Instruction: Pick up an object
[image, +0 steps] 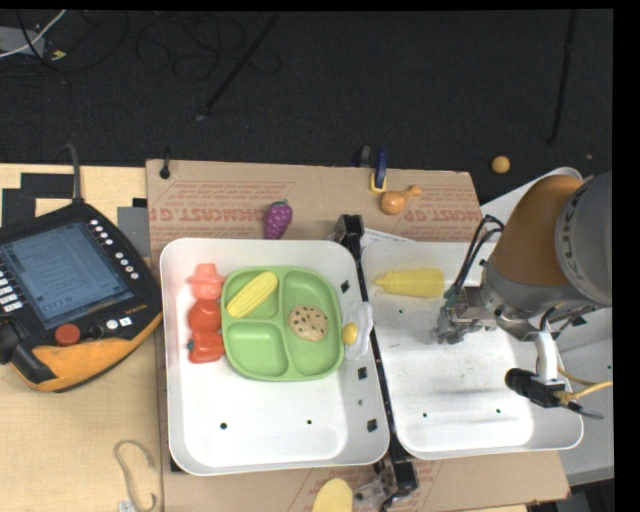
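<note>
My gripper (452, 328) hangs low over the right bin (470, 430), near its middle right. A yellow bottle-shaped toy (408, 283) lies at the bin's far left, a short way up and left of the gripper. The left bin (250, 440) holds a green divided plate (262, 355) with a corn cob (249, 293) and a cookie (309, 322) on it. A red and pink toy (204, 315) lies left of the plate. A small yellow piece (350, 334) sits at the plate's right edge. Nothing shows between the fingers.
On the cardboard behind the bins lie a purple grape bunch (278, 217) and an orange pear-shaped toy (397, 199). A tablet controller (62, 285) sits at the left. A yellow object (333, 494) lies in front of the bins, and a small orange ball (500, 164) at the back right.
</note>
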